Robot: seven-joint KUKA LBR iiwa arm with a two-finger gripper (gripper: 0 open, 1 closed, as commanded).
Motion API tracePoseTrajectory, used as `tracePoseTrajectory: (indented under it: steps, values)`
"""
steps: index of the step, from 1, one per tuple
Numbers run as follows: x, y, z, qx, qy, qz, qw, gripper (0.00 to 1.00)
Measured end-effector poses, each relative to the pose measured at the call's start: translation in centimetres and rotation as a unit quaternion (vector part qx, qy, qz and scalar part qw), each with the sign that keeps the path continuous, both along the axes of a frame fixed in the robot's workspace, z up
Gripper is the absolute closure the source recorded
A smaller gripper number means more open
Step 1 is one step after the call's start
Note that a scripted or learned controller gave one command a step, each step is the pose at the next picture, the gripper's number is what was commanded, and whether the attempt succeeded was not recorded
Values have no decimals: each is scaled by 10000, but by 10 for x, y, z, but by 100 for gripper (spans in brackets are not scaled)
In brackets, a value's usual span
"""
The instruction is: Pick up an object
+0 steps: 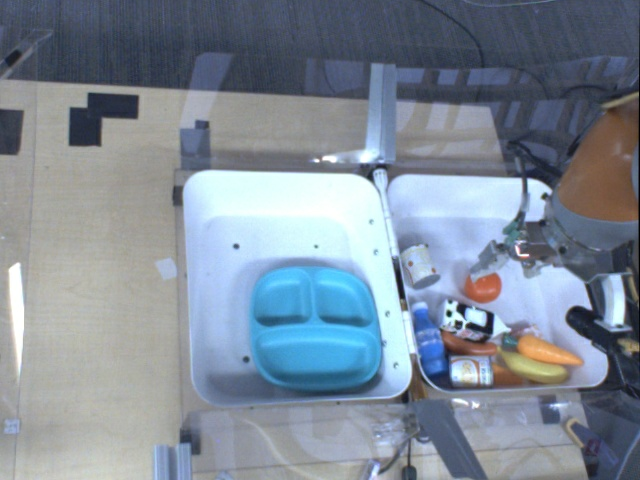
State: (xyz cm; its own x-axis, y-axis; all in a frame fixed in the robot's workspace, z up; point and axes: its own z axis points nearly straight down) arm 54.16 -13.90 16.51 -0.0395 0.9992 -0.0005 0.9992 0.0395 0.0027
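From the overhead camera, you see the two-finger gripper point(497, 258) low in the right white bin point(450, 208), fingers spread, holding nothing; it sits just above the small orange-red round toy point(485, 287). Nothing is lifted yet. A small white-grey cylindrical can point(419, 265) lies nearby; a yellow plastic banana point(535, 369) and orange carrot point(548, 350) crowd the front corner. A blue divided plastic tray point(315, 328) fills the left bin.

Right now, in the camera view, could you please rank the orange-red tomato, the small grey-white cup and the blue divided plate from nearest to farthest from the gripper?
From the gripper:
1. Orange-red tomato, just below it in the right bin.
2. Small grey-white cup, by the right bin's left wall.
3. Blue divided plate, across in the left bin.
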Motion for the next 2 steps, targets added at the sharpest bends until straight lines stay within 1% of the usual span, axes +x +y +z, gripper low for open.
tracePoseTrajectory:
  steps: [1,2]
  values:
    - [6,5,-76,-6,-51,-97,9999,0]
    - [9,7,-64,-1,-73,-89,9999,100]
